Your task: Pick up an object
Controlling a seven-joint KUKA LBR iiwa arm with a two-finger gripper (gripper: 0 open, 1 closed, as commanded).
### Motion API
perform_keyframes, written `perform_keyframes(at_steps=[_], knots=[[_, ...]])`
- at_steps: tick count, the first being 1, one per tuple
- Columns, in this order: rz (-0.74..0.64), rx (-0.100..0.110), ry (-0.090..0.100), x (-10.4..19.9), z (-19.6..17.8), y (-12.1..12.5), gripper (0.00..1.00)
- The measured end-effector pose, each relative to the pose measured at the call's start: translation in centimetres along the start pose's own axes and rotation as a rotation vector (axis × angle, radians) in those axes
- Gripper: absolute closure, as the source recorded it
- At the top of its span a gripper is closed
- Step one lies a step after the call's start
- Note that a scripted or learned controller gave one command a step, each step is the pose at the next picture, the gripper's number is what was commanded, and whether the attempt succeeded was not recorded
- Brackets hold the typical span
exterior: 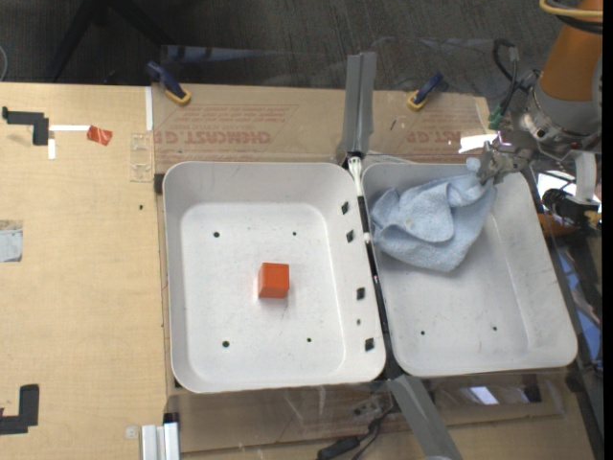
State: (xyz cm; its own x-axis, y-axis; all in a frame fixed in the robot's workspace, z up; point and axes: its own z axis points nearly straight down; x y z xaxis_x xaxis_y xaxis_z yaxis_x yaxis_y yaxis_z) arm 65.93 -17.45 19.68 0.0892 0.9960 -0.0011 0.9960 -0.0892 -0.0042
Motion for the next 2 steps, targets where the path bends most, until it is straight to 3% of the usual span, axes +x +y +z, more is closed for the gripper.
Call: perform_keyframes(at_steps=[2], knots=[[0.482, 0.005, -0.001, 9.2, 0.3, -1.1, 1.0]])
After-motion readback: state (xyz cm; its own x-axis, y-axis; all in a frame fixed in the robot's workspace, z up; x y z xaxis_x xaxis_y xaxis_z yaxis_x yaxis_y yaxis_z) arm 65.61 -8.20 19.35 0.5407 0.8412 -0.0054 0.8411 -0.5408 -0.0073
